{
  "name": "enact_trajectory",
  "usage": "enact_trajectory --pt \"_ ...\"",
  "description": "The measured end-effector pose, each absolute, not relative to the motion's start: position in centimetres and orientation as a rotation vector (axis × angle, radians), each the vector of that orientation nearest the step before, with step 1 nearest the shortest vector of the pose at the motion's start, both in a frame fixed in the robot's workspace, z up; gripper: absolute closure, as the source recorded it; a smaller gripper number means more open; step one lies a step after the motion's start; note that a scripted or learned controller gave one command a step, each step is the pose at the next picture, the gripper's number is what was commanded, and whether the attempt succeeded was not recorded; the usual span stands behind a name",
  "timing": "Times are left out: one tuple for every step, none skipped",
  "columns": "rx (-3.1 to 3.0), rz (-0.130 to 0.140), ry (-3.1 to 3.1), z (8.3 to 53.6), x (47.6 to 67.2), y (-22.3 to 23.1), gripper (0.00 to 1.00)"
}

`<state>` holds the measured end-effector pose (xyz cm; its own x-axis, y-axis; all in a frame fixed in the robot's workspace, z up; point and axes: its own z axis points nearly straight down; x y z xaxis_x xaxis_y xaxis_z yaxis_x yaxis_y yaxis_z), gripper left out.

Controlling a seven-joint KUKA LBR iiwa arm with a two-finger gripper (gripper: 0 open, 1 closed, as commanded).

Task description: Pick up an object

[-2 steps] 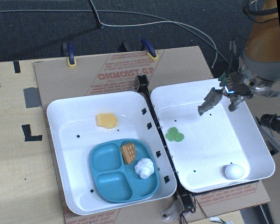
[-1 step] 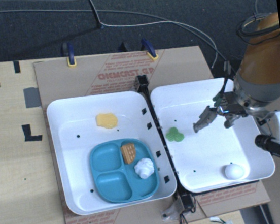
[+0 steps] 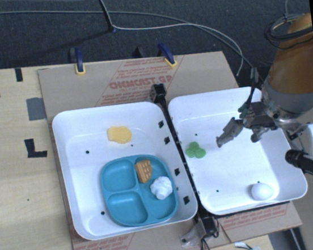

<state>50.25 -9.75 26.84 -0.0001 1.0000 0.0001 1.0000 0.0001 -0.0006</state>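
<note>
Camera view, looking down at a slant. Two shallow white plastic bins sit side by side on a cardboard sheet: left bin (image 3: 70, 161), right bin (image 3: 234, 194).

Left bin holds a teal three-compartment plastic tray (image 3: 121, 203). A tan waffle-like block (image 3: 143, 170) stands in the tray's upper-right compartment, and a crumpled white lump (image 3: 161, 188) lies on the right side, over the divider. A flat yellow soft piece (image 3: 119, 134) lies on the bin floor beyond the tray, apart from it.

Right bin holds a small green frilly piece (image 3: 195, 151) near its left wall, and a white ball (image 3: 262, 190) by the near edge, well apart from it.

The grey two-finger gripper (image 3: 226, 136) reaches in from the right over the right bin, pointing left toward the green piece, near it but not touching. Nothing is seen between the fingers. Whether they are spread or together cannot be told, since they read as one dark shape.

Risks (judgement): the green piece looks thin and flat, so the fingertips could scrape the bin floor or close above it. It lies close to the bin wall, which could block one finger. The ball could roll away if nudged.

Hard to read: gripper height above the floor, and the arm's upper part, cut off at right.
</note>
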Motion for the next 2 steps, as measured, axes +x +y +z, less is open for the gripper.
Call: enact_trajectory --pt "-2.221 -0.004 -2.226 31.3 50.2 -7.4 0.0" --pt "-2.222 -0.004 -2.225 36.1 50.9 -6.1 0.0"
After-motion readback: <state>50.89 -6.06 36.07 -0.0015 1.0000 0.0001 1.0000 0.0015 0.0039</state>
